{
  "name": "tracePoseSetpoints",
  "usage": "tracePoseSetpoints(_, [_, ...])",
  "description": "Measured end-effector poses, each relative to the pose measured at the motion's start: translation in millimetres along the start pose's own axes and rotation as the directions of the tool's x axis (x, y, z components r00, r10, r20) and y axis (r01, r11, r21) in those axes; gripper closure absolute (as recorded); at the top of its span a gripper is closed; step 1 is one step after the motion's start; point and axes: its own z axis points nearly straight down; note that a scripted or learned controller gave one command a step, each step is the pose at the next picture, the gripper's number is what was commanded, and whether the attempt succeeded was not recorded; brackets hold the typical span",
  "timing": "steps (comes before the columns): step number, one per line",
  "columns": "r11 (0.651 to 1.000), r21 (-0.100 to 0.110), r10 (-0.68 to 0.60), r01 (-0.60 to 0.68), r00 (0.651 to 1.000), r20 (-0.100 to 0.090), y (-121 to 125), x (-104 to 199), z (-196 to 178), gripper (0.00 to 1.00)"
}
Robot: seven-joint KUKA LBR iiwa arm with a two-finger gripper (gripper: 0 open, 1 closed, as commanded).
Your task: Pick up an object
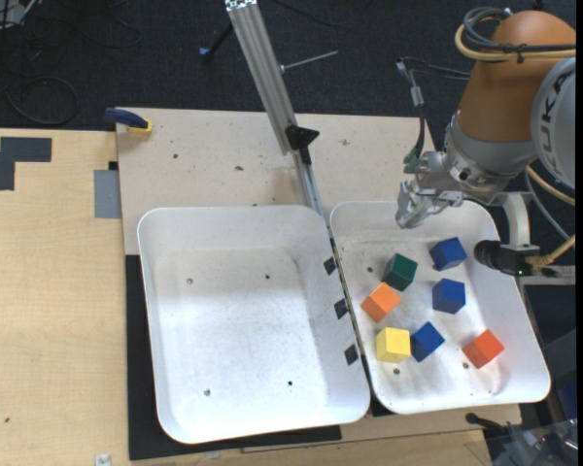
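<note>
1. Arm comes in from the right, gripper [415,212] hanging over the far-left corner of the right bin [525,382]. Nothing between the fingers that I can see. Open or closed: can't tell from this angle, the tips blur together.
2. All pick candidates sit in the right bin, well inside its walls, so any of them counts as the object.
3. Green cube [401,270] is nearest the gripper, just near-side of it. My guess is that's the likeliest target, being the shortest drop.
4. Orange cube [380,301] touches or nearly touches the green one on its near-left side. Could get bumped during a descent.
5. Two blue cubes on the right: one far [448,252], one mid-bin [448,295]. Both stand apart from neighbours, so cleaner grasps.
6. Yellow cube [393,344] and a third blue cube [428,341] sit side by side, touching. Tight pair, with poor finger clearance between them.
7. Red-orange cube [483,348] sits alone near the right wall. The wall may limit the approach.
8. Left bin [175,226] has no cubes, presumably the drop side.
9. Gripper looks raised above the bin floor, not at grasp height. Judging by that, the pick is not yet made.
</note>
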Motion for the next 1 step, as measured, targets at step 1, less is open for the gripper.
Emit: tracePoseSetpoints(1, [1.0,0.002,0.0,0.0,1.0,0.0,-27.8,33.5,15.4,1.0])
